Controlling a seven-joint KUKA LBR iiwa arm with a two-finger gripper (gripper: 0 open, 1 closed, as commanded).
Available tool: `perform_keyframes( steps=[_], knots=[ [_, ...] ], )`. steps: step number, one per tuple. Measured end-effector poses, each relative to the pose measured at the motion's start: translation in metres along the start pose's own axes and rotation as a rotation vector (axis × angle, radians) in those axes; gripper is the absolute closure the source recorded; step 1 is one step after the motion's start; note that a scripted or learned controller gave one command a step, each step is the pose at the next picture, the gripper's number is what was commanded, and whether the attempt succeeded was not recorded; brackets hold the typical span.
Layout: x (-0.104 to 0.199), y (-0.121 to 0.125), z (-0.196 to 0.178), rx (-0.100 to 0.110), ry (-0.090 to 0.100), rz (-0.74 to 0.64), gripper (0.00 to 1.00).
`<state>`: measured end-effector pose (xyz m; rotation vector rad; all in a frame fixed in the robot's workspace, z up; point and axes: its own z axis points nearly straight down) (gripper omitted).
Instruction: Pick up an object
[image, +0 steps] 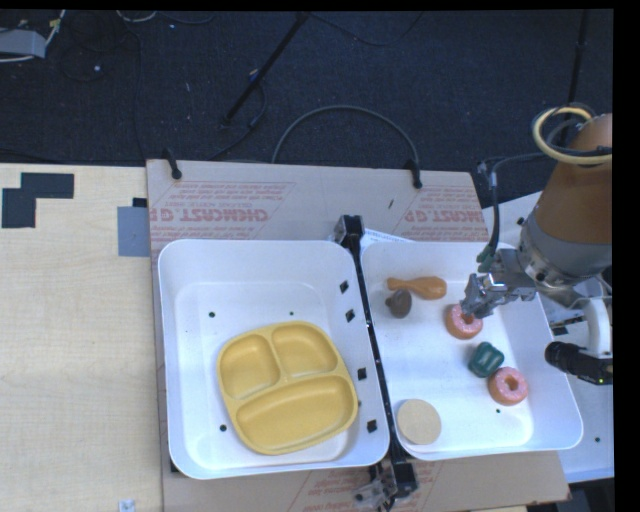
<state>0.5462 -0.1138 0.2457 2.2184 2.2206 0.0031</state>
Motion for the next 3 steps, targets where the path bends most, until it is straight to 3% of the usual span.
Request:
perform_keyframes(
  steps=[3],
  knots=[
    [0.140, -0.001, 0.023, 0.007, 0.002, -0.002, 1.00]
  ],
)
